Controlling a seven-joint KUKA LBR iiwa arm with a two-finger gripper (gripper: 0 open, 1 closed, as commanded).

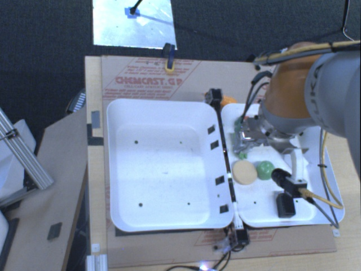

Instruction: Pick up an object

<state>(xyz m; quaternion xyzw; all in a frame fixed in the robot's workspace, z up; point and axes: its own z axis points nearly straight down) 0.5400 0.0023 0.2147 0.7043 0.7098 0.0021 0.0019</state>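
Observation:
My gripper (pixel 242 140) hangs low over the left side of the right bin (pixel 321 216), under the grey arm with its orange band (pixel 287 95). Just below it in this bin lie a tan round object (pixel 245 172) and a small green ball (pixel 264 169), side by side. An orange object (pixel 228 101) peeks out at the bin's far left corner, partly hidden by the rim. A black block (pixel 286 204) lies near the front of the bin. The arm hides the bin's far right part.
The left bin (pixel 121 117) sits beside the right one, split from it by a ridge with black clips (pixel 217 145). Yellow and black cables (pixel 324 191) trail over the right bin's right side. A cardboard sheet (pixel 152 78) lies under both bins.

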